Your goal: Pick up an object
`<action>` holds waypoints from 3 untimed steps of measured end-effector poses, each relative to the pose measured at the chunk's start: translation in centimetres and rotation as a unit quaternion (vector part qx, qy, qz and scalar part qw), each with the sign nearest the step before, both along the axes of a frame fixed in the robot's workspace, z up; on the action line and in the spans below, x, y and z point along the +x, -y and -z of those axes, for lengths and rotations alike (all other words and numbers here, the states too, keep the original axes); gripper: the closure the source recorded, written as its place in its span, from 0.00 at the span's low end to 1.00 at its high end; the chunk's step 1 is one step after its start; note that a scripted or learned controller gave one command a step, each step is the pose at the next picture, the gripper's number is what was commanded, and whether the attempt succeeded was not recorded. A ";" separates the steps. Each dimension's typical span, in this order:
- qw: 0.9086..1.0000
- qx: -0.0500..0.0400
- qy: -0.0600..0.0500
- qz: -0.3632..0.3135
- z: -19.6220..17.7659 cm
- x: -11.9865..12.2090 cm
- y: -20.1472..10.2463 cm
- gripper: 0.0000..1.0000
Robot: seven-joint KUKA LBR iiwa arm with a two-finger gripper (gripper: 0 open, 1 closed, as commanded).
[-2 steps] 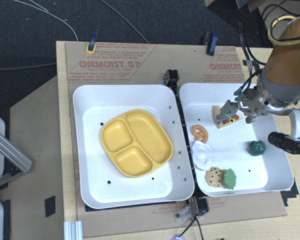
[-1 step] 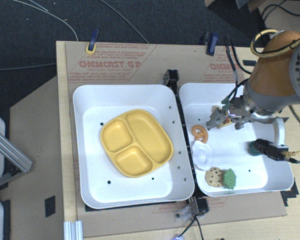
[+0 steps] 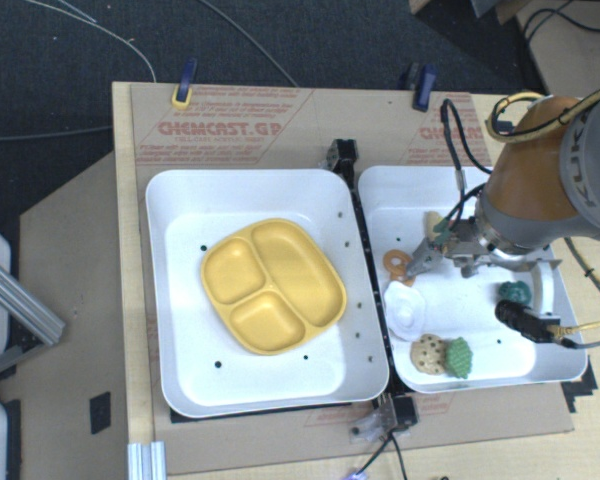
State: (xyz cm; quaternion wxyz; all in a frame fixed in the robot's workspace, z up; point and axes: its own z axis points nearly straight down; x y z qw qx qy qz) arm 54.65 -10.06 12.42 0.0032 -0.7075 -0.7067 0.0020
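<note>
- The grey two-finger gripper hangs low in the right white bin; its grip state I cannot tell.
- A small tan ring lies just left of it.
- A white round cup sits near, below-left.

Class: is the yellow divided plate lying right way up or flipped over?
Right way up: the yellow divided plate shows three open, empty compartments, flat in the left bin.

The arm hides the end effector's fingers and part of the right bin.
</note>
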 end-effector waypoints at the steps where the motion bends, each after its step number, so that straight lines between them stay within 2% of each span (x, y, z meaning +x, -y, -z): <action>1: 1.000 -0.001 0.004 0.000 -1.4 0.2 0.0 1.00; 2: 1.000 -0.001 0.007 -0.001 -6.2 0.8 -0.8 1.00; 3: 1.000 -0.002 0.006 -0.001 -8.5 0.9 -0.8 1.00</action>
